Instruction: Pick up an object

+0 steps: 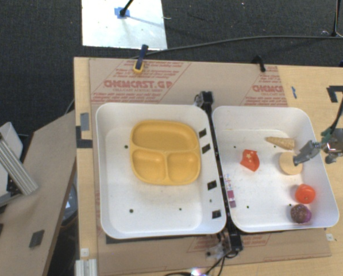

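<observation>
The gripper (304,152) hangs over the right bin (262,117), just above a pale disc (288,165). Its opening is perhaps narrow; I cannot tell.

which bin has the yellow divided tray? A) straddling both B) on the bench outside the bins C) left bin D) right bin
C: the yellow divided tray lies flat inside the left bin, while the right bin has the small items, such as the red piece and the cone.
</observation>
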### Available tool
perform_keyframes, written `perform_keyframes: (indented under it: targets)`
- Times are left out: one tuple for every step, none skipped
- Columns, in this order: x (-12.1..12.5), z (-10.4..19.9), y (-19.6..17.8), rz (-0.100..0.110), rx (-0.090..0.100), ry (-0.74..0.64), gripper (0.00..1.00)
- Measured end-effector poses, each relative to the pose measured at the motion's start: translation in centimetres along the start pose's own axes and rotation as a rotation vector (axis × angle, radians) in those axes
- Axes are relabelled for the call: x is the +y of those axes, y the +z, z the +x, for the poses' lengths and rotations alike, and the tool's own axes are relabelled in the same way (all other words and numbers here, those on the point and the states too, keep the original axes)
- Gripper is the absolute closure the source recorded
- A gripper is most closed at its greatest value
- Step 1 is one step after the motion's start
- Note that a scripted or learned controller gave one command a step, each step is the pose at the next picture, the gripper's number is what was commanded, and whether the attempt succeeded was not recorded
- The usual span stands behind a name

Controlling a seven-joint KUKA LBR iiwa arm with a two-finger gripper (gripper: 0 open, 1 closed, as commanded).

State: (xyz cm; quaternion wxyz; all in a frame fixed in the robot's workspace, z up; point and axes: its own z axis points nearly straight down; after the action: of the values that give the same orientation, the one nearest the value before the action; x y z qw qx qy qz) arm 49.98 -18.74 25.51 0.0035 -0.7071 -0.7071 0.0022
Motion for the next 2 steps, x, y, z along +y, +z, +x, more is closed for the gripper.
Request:
perform_keyframes:
  targets:
    - [0.2, 0.0, -0.5, -0.01, -0.003, -0.003, 0.0]
    - [-0.1, 0.2, 5.7, -0.005, -0.001, -0.001, 0.0]
